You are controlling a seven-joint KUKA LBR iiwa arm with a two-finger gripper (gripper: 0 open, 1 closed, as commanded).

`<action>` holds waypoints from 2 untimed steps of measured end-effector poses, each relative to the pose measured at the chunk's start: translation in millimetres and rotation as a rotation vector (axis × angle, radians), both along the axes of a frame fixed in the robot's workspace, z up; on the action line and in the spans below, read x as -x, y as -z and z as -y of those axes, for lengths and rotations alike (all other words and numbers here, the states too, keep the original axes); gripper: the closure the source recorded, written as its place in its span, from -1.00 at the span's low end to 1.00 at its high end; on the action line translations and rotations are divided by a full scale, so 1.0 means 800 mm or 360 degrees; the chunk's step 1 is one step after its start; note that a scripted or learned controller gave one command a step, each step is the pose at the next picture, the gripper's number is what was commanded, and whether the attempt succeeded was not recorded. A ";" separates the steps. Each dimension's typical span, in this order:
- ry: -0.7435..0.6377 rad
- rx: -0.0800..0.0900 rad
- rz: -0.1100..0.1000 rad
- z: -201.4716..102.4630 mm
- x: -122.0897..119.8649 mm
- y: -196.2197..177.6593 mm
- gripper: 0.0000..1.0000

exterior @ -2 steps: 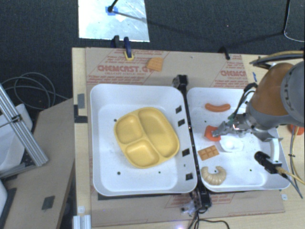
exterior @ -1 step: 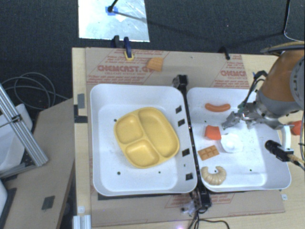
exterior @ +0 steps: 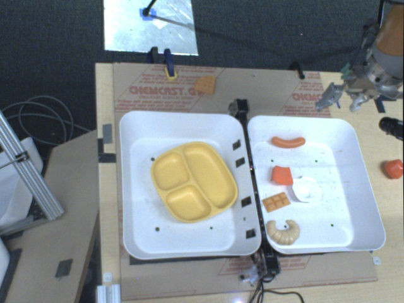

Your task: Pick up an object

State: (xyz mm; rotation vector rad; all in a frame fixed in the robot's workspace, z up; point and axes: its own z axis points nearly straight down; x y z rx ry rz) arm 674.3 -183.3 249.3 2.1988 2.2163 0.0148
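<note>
The bench (exterior: 297,84) carries two white bins side by side. The left bin (exterior: 136,188) holds a yellow divided tray (exterior: 193,180) near its centre. The right bin (exterior: 356,188) holds the candidates for picking: a sausage (exterior: 288,142) toward twelve o'clock, an orange block (exterior: 282,175) at the centre, a white round piece (exterior: 304,190) touching it at about four o'clock, a waffle piece (exterior: 276,202) just below, and a curled shrimp-like piece (exterior: 283,231) toward six o'clock.

The gripper (exterior: 344,98) hangs over the bench beyond the right bin's rim at about one o'clock, its fingers spread open and holding nothing.

The likeliest trouble, in my judgement, is crowding: the block, white piece and waffle sit so close that the fingers could land on a neighbour and shove the target aside. The sausage may roll away from closing fingers.
</note>
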 end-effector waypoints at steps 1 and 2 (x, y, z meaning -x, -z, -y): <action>0.0011 -0.0017 -0.0047 -0.033 0.078 0.198 -1.00; 0.0009 -0.0010 -0.0029 -0.095 0.158 0.205 -1.00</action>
